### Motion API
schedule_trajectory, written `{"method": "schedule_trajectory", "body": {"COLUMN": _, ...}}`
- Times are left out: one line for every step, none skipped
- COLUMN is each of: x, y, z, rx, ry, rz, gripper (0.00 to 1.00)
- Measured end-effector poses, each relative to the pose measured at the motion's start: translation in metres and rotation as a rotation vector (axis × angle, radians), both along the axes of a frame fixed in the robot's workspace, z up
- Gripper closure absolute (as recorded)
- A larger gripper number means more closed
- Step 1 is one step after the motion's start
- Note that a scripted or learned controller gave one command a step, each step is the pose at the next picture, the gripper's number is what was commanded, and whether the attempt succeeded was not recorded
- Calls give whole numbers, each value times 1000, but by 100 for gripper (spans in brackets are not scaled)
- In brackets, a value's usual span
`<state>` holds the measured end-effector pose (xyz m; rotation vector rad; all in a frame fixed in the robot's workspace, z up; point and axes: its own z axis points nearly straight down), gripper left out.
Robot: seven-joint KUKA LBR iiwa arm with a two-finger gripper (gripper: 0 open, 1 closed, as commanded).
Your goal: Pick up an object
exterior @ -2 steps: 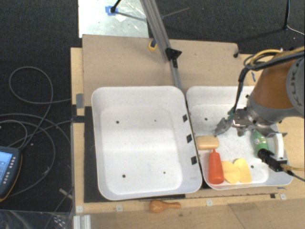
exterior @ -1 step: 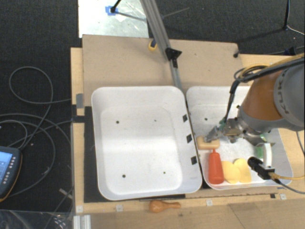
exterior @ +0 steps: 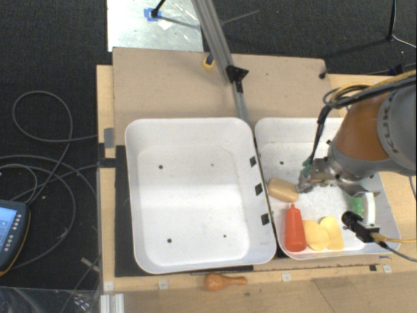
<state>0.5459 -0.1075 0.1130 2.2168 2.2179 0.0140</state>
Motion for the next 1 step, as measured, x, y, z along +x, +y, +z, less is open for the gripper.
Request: {"method": "schedule_trajectory", "body": {"x": -2, "y": -9, "z": 48, "rx": -4, "ry": 5, "rz": 1, "gripper": 100}}
